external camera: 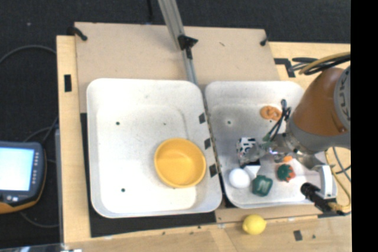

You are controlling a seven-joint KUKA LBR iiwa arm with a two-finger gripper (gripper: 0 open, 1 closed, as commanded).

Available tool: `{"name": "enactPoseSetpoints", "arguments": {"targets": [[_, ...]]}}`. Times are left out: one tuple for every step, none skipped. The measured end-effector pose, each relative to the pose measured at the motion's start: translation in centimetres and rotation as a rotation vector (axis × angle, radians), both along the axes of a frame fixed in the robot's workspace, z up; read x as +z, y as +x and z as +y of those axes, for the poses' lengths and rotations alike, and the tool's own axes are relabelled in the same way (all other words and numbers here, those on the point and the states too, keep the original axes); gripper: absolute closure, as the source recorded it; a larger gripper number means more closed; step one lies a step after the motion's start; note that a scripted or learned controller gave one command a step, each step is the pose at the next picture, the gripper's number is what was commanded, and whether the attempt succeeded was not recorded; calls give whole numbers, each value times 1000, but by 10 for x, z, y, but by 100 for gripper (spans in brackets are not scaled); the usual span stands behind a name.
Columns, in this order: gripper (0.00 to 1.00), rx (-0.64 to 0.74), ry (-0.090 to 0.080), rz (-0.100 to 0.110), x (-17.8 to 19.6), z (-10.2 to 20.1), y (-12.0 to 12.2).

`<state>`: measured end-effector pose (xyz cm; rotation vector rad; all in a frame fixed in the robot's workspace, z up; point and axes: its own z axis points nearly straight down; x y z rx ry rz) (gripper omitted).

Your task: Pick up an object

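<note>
One yellow bowl sits in the left bin. In the right bin lie one white ball, one green block and one orange piece. The arm, entering from the right, bends down over them; its hand is too cluttered to read. One lemon rests on the counter.

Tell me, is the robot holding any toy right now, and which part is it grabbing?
It cannot be told. The gripper sits low in the right bin near the white ball, but nothing shows between its jaws.
</note>
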<state>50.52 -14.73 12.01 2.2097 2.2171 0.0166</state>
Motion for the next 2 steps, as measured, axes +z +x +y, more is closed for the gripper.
{"name": "enactPoseSetpoints", "arguments": {"targets": [[100,-6,-1,-10,12,-1,3],[100,0,-1,9,55,0,3]]}}
